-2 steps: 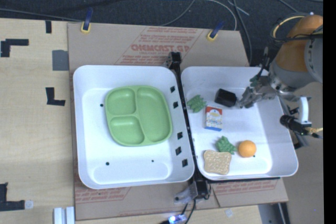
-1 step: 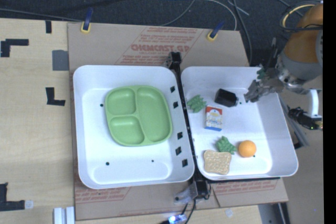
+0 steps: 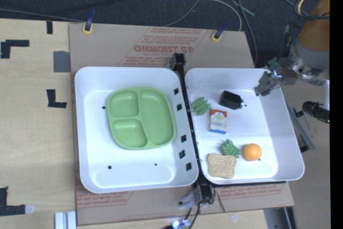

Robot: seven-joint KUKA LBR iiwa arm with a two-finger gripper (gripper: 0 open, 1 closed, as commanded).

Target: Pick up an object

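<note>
The gripper (image 3: 266,85) is hanging over the upper right corner of the right bin (image 3: 282,131), at the end of the grey arm (image 3: 311,51) reaching in from the right. I cannot tell how the gripper is set, and nothing is showing in its grasp.

The things to pick are all lying in the right bin, left of and below the gripper. Nearest to it is a small black block (image 3: 230,99), matte and boxy, sitting just to the gripper's left on the bin floor. Below that block a small carton (image 3: 218,120) is lying flat, white and blue with a red patch at its top. Left of the carton, near the bin's left wall, a leafy green piece (image 3: 201,105) is resting, ragged at the edges. Further down, well apart from the gripper, an orange ball (image 3: 252,152) is sitting, round and smooth. Beside it a second green leafy piece (image 3: 229,147) is touching the top of a tan cracker-like square (image 3: 222,165) with a dotted surface.

In the left bin (image 3: 88,131) a pale green divided plate (image 3: 141,118) is lying flat, smooth, with three compartments. Both bins are resting on a brown cardboard sheet (image 3: 155,45).
</note>
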